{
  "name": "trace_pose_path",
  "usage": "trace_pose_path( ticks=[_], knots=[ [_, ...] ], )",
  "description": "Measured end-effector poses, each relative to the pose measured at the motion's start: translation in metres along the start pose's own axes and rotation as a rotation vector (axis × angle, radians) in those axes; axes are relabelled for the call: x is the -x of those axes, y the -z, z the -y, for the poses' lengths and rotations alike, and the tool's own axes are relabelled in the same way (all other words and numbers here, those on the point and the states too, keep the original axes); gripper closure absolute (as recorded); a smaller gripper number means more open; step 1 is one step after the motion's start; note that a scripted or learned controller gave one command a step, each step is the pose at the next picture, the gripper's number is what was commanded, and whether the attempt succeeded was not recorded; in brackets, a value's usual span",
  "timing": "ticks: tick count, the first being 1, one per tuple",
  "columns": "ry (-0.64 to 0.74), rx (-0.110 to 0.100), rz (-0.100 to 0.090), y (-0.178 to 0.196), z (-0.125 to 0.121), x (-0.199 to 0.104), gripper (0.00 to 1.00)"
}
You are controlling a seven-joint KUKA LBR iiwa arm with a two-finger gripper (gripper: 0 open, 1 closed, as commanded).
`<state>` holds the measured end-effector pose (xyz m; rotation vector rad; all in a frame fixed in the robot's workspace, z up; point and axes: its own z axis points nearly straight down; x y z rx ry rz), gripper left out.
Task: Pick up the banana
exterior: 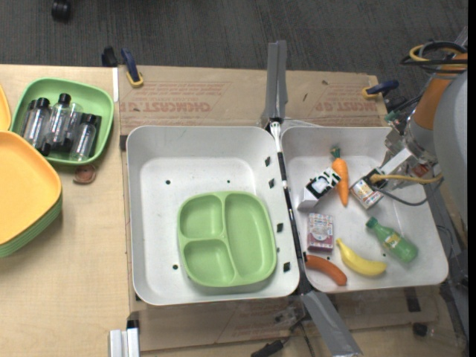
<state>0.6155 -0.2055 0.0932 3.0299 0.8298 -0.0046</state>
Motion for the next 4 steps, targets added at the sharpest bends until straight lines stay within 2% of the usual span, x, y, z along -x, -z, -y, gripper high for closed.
trace_pose_path(
  ticks=[1,2,3,4],
  knots=[
    [-0.33,-0.001,0.001,0.012,-0.025,-0.011,1.0],
    [-0.289,-0.001,0.0,0.061,0.002,-0.016,1.0],
    [-0.237,0.0,0.0,0.06,-0.033,-0.023,1.0],
    [-0.231,-0.001,0.003,0.068,-0.032,-0.024,1.0]
  ],
)
